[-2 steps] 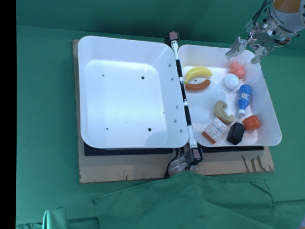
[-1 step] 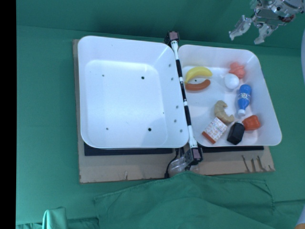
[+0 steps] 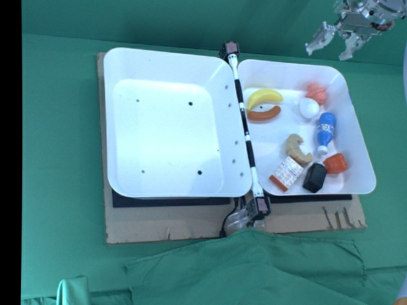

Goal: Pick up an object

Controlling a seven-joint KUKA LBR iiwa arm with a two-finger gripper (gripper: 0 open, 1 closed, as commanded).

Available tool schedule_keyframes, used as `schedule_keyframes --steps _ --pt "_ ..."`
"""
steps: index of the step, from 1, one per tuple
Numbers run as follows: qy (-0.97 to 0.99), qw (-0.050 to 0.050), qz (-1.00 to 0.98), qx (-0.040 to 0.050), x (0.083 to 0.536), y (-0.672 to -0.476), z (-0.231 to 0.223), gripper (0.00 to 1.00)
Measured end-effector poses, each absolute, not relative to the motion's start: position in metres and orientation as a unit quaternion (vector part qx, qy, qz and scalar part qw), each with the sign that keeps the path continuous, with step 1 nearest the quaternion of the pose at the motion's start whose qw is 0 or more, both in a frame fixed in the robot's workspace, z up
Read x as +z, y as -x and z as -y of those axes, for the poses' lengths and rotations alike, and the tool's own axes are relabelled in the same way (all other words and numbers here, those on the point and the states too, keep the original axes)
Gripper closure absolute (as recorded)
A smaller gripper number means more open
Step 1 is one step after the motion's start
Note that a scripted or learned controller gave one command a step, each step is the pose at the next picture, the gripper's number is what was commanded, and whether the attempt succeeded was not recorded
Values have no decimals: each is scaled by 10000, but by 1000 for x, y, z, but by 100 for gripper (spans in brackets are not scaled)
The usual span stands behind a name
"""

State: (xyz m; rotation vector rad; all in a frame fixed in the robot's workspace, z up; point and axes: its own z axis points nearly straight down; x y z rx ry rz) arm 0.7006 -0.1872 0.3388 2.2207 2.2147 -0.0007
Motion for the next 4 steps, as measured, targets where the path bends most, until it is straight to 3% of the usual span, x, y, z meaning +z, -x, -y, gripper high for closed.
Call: schedule_keyframes --steps 1,2,3,4 --pt "-7076 35 -7066 7 349 -701 165 0" --pt "-7091 64 -7051 5 362 -701 167 100" --pt "-7073 51 -7069 28 428 -701 137 100" --pt "-7083 28 -7060 3 424 -700 139 0"
